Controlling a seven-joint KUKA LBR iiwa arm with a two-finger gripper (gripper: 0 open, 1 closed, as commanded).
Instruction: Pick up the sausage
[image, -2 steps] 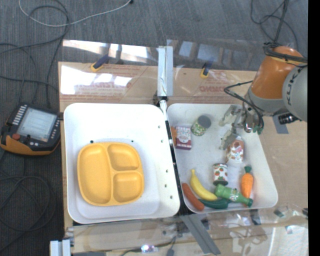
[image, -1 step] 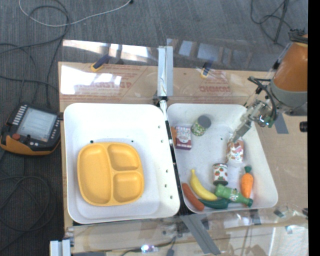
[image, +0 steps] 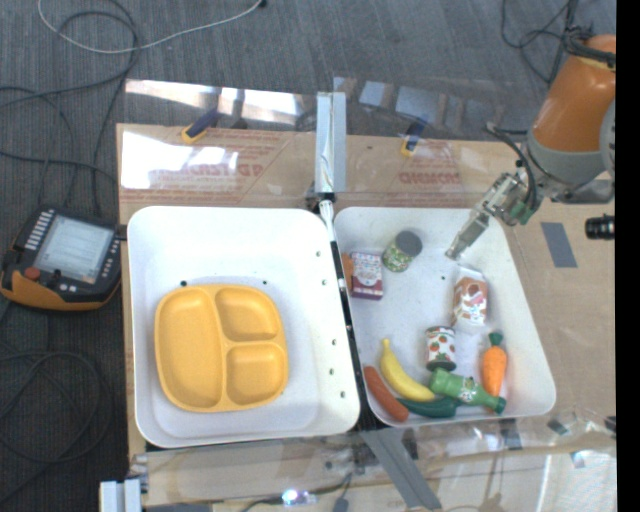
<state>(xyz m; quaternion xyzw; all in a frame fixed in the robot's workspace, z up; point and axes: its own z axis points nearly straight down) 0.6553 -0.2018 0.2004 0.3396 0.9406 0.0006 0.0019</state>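
On the table, fingers (image: 466, 240) hang at upper right, state unclear, approach pending toward the sausage (image: 384, 393) at lower centre.

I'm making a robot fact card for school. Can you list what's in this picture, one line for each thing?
arm: grey with an orange band, reaching in from the right
pincer: over the top of the right bin, holding nothing
sausage: red, bottom left corner of the right bin, beside the banana
carrot: orange, near the right wall
other things: small can, red box, green bottle
left bin: holds a yellow tray with three sections
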